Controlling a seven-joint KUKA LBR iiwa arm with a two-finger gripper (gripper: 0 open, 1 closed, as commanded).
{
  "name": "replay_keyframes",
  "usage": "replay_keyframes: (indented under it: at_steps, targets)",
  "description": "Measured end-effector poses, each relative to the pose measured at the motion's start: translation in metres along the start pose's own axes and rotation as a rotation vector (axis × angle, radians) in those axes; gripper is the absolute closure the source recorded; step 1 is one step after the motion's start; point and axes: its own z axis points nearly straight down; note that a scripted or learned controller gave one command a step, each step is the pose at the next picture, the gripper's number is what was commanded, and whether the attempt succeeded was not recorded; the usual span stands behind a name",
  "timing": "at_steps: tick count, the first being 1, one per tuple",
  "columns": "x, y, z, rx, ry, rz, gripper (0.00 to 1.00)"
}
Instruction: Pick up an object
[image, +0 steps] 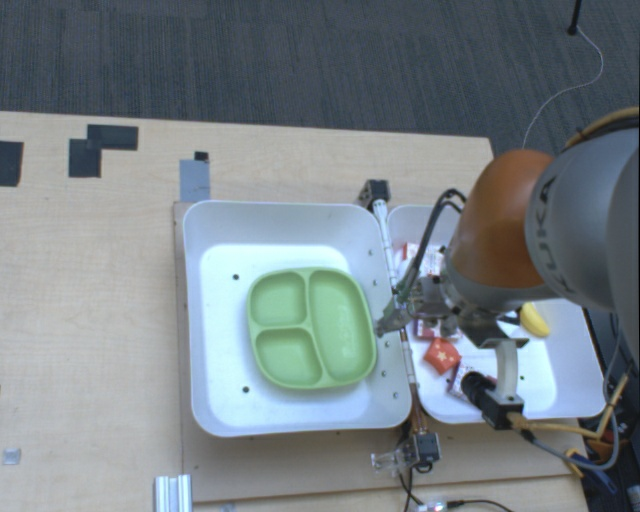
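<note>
**benchwatcher:** So what's actually visible here? The arm (545, 225) comes in from the right edge of the frame, and its orange band and grey body sit right over the right bin (570, 385), covering most of that bin's upper half.

**gripnerd:** Yeah, that's the annoying part. The gripper (400, 310) is somewhere around the divide between the two bins, just right of centre, but it's a dark tangle of metal and cable under the wrist. Whether it's clenched or released, I can't tell. Nothing clearly sits in it either.

**benchwatcher:** Any objects you can make out?

**gripnerd:** A few in the right bin. A small red item (441, 354) lies just below the wrist hardware, near the bin's left side. A yellow thing (536, 320) pokes out from under the arm further right, partly covered. There's also something white with red print (420, 262) above the gripper, mostly hidden by the arm and a cable, so I won't guess what it is.

**benchwatcher:** And the left bin (215, 320)?

**gripnerd:** It holds a green divided plate (311, 328) with three compartments, lying flat in the middle, fully in view. Its right edge is near the gripper hardware; contact or not, too murky to say.
</note>
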Motion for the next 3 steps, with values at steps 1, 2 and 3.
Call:
replay_keyframes:
  at_steps: [1, 2, 3]
  targets:
    - [0.000, 0.000, 0.000, 0.000, 0.000, 0.000, 0.00]
    - [0.000, 0.000, 0.000, 0.000, 0.000, 0.000, 0.00]
    - [-0.063, 0.034, 0.051, -0.005, 0.020, -0.013, 0.00]
